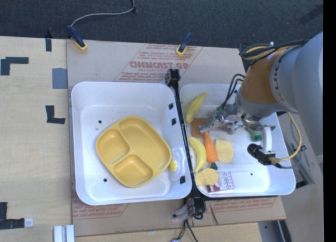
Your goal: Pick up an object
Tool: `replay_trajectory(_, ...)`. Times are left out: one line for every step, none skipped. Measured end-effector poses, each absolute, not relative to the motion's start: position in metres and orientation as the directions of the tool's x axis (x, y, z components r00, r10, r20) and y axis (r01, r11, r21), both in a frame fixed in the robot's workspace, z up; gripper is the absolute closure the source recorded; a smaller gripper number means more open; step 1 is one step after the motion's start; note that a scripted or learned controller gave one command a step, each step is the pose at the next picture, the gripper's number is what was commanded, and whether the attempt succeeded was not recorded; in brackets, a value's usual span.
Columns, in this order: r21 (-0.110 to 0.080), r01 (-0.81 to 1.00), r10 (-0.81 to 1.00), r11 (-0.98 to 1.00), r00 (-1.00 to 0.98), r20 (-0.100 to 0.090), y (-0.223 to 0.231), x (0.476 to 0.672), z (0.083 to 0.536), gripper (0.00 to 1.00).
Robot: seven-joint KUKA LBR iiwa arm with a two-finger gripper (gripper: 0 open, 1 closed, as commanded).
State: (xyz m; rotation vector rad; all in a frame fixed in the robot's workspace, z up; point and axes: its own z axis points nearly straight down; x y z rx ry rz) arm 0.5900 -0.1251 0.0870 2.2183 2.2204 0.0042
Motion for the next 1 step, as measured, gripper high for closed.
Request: replay_trajectory(-0.001, 1.0, 1.0, 0.001, -0.001, 0.0, -0.1271, 0.6541, 0.1155, 0.0)
